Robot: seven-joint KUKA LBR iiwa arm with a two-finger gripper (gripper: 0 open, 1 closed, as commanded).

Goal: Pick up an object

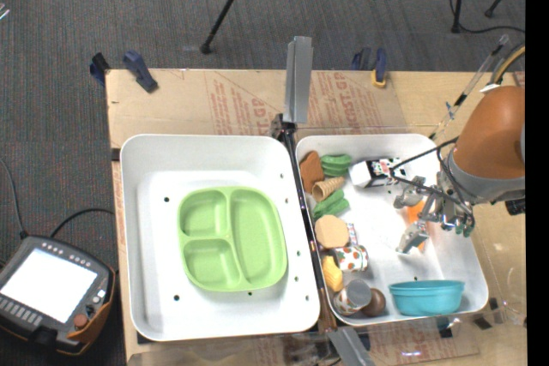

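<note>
My gripper [409, 222] hangs low over the middle of the right bin [390, 141], reaching in from the right. Its two fingers stand apart, one finger [404, 201] farther back and the other [411, 243] nearer the front. A small orange object [414, 210] lies on the bin floor by the far finger, partly hidden by the wrist; I cannot tell whether it touches the finger. The gripper grips nothing.
Along the right bin's left side lie a brown piece [310, 170], green pieces [336, 163], a cone [326, 187], a bun [331, 231], a patterned cup [352, 257] and a yellow piece [332, 273]. A teal bowl [426, 297] sits front right. A green divided plate [232, 237] lies in the left bin [141, 184].
</note>
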